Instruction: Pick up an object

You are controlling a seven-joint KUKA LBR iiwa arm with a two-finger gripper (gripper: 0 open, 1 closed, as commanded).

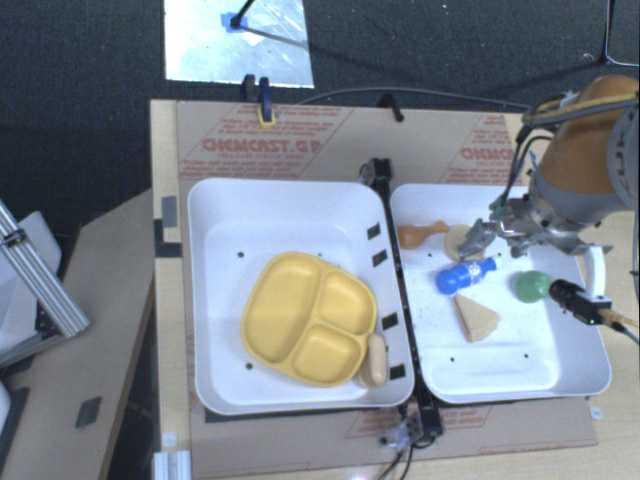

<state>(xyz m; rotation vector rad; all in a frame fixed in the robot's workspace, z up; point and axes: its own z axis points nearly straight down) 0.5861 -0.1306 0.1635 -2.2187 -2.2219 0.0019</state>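
The arm reached in from the right, its orange band (590, 133) high at the edge of the frame, and its gripper (483, 239) hung low over the right bin (575, 373), just above the blue bottle (464, 274). Whether the tool stood apart or together could not be told from this slanted view, and nothing showed clamped in it. The blue bottle lay on its side near the bin's middle, its cap end pointing toward the arm. Just beside it, toward the near rim, lay a tan wedge (477, 318). A green lump (533, 286) sat to the right of the bottle, close by a black part of the arm's wrist. Behind the gripper, near the far wall, lay a brown wooden spoon (424, 234) with a pale round piece (459, 240) touching its end. In the left bin (225, 218) a yellow divided plate (308, 316) rested flat, and a small beige roll (375, 359) leaned against its near right corner.
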